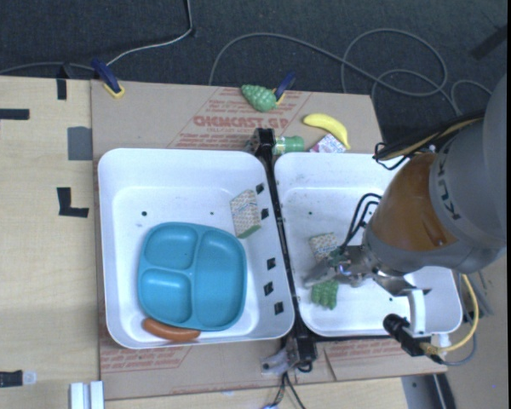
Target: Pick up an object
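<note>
Green toy (pixel 325 294) by right bin's near wall (pixel 358 329); pincer (pixel 328 270) just above, grip state perhaps unreadable

Robot lab, KUKA arm (pixel 447 203), white bins (pixel 119 228), cables (pixel 392 49)

Bench top is light wood (pixel 25 254), black tape marks (pixel 4 122) on its left part. A brown cardboard sheet (pixel 196 118) with red print lies flat on it, covering the middle and right. Two shallow white bins sit side by side on the cardboard, touching along a black centre joint: left bin (pixel 119 228), right bin (pixel 302 173). On the cardboard at the far edge: a green knobbly object (pixel 257 97) near a blue clamp (pixel 284 83), a yellow banana (pixel 326 127) to its right, just beyond the right bin's far rim. Another blue clamp (pixel 107 78) at the sheet's far-left corner.
</note>
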{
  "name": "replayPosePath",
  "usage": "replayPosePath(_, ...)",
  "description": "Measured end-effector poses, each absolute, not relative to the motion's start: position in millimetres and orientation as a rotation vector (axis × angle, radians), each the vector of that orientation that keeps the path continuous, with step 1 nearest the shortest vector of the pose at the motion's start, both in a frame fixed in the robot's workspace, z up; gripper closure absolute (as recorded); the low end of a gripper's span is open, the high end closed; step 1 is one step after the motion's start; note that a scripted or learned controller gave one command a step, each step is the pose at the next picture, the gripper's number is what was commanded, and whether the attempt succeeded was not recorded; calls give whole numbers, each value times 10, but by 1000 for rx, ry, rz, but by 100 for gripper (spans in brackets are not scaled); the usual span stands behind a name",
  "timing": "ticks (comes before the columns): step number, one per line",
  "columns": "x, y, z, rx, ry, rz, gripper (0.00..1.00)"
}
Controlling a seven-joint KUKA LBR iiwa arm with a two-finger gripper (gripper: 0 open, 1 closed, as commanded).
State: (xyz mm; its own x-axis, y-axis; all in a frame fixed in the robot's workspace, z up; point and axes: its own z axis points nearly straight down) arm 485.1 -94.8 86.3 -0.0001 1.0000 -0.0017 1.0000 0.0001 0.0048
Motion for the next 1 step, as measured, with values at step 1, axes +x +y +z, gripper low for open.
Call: replayPosePath(1,4855,-959,959,2218,2215,2,100)
